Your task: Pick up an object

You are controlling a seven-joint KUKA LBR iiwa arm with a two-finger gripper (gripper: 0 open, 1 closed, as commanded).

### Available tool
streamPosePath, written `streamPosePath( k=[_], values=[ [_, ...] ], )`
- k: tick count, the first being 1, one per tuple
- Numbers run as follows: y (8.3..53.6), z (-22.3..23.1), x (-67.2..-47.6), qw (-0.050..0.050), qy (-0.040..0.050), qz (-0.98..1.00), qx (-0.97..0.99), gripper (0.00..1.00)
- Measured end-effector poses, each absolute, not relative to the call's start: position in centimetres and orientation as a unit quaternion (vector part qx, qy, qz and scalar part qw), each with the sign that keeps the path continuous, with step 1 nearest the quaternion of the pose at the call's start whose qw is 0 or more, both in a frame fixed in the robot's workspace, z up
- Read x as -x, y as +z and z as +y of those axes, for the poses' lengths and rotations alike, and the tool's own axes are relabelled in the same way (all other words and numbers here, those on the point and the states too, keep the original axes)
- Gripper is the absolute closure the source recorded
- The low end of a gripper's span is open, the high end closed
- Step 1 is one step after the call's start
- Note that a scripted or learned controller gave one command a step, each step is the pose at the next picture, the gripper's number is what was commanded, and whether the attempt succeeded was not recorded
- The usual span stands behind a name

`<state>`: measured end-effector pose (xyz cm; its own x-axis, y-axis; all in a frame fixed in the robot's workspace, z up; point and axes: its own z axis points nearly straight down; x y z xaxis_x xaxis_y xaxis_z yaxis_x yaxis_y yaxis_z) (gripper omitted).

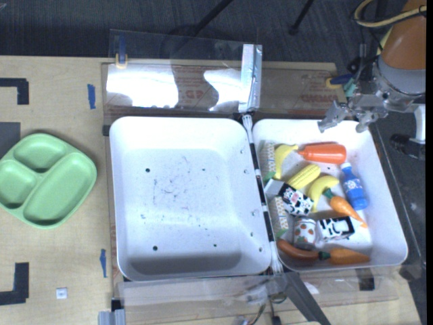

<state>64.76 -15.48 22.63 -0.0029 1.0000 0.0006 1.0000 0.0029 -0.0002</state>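
The right white bin holds a heap of toy food. In it lie an orange carrot-like piece, a yellow banana, a corn cob, a blue bottle, a black-and-white cow toy, a black-and-white box and a brown sausage. My gripper hangs above the bin's far rim, behind the orange piece. Its fingers are spread, so it is open, and nothing sits between them.
The left white bin sits beside the right one, sharing a middle wall. A green divided plate rests on the bench at far left. A clear plastic panel stands behind the left bin. Cables hang at the top right.
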Motion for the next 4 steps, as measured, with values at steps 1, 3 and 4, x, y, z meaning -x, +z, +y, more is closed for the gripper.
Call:
streamPosePath(
  k=[1,3,4],
  values=[
    [14.1,-20.8,-58.5,0.0,-0.0003,-0.782,0.624,0.0],
    [12.3,-22.1,-61.1,-0.003,-0.0016,-0.803,0.596,0.0],
    [8.8,-21.3,-61.8,0.001,-0.0069,-0.781,0.624,0.0]
  ],
)
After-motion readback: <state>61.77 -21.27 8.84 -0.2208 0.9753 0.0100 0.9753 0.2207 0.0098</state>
